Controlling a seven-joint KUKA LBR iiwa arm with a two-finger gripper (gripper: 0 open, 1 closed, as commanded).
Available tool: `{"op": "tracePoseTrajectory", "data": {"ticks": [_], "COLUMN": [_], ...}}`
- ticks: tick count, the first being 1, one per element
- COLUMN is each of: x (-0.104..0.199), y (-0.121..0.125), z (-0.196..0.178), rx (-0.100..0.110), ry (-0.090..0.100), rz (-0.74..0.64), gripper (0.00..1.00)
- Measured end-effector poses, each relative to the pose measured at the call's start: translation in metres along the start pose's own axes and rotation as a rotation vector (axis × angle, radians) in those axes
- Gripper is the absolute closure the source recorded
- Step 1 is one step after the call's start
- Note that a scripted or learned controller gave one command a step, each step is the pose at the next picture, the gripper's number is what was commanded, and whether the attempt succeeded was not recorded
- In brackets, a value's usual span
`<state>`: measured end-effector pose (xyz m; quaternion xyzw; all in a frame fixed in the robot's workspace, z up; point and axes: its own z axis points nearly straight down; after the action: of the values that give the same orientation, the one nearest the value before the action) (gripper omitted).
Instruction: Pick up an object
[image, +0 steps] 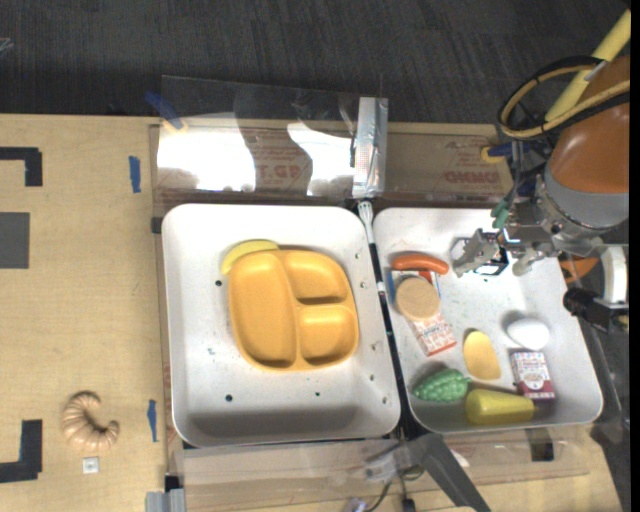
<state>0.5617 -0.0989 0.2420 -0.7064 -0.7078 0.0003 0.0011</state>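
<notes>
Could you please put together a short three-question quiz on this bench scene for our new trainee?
1. True or false: the orange divided tray lies in the left bin.
2. Which item sits closest to the gripper? A) red sausage B) green toy C) croissant
3. Fill in: the croissant lies on the ______, outside both bins.

Key: 1. True. 2. A. 3. The bench, left of the left bin.
</notes>
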Motion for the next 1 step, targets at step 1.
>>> {"op": "tracePoseTrajectory", "data": {"ticks": [1], "x": [-0.0224], "y": [-0.0365], "z": [0.1423], "rx": [-0.011], "ry": [-0.002], "rz": [0.217], "gripper": [0.00]}}
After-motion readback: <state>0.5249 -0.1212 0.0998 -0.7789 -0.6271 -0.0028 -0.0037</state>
